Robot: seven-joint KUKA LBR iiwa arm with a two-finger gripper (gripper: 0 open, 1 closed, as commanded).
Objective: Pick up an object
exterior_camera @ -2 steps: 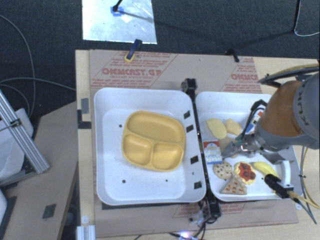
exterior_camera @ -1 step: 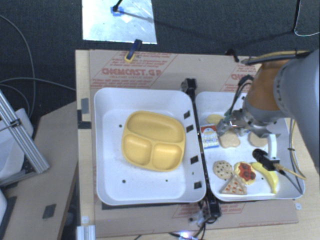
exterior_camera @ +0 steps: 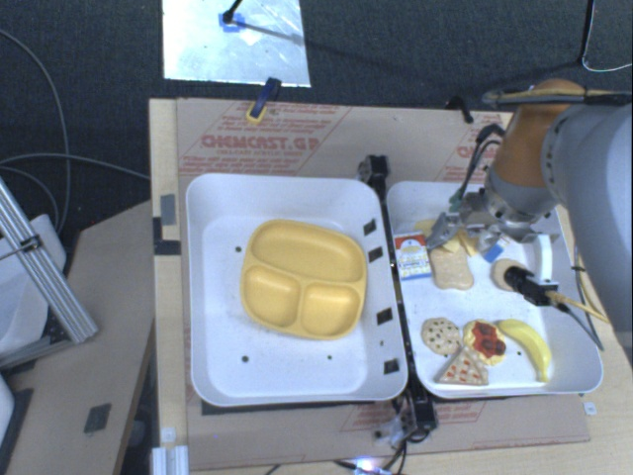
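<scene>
My gripper (exterior_camera: 465, 237) hangs low over the back of the right bin (exterior_camera: 584, 364), open, its fingers spread to either side above a tan bread slice (exterior_camera: 454, 270) and a yellow cheese piece (exterior_camera: 432, 228). Nothing sits between the fingers. A red and white carton (exterior_camera: 411, 255) lies just left of the gripper. A small blue piece (exterior_camera: 492, 253) and a brown round item (exterior_camera: 508, 274) lie to its right. Toward the front lie a cookie (exterior_camera: 440, 334), a pizza slice (exterior_camera: 463, 369), a red-topped tart (exterior_camera: 485, 340) and a banana (exterior_camera: 526, 345).
The left bin (exterior_camera: 213, 265) holds a yellow divided plate (exterior_camera: 303, 277). A black clip-lined divider (exterior_camera: 388, 265) separates the two bins. The grey arm with its orange band (exterior_camera: 529, 142) covers the right bin's back right corner.
</scene>
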